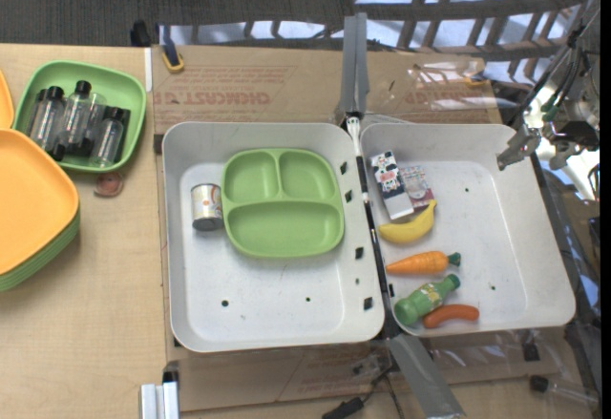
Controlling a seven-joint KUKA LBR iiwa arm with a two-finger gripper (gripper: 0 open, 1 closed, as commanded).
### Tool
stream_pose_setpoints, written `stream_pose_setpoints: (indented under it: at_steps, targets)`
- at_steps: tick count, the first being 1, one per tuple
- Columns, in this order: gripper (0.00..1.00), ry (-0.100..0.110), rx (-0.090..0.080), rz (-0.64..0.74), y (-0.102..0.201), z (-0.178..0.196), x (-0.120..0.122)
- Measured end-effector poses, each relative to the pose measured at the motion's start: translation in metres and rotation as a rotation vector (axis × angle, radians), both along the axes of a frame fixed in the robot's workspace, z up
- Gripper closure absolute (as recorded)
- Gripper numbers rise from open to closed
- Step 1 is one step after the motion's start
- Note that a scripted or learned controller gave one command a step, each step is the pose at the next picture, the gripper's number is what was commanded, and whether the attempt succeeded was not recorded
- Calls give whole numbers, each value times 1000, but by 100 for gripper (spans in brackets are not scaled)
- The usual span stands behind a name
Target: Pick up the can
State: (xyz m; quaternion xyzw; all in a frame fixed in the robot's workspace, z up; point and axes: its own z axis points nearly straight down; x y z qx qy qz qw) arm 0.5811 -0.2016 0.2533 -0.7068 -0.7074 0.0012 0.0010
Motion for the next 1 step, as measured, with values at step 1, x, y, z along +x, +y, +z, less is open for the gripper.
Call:
stream_pose_setpoints:
  at_steps: [1]
  targets:
    - [100,1,-1,2,-1,8,0]
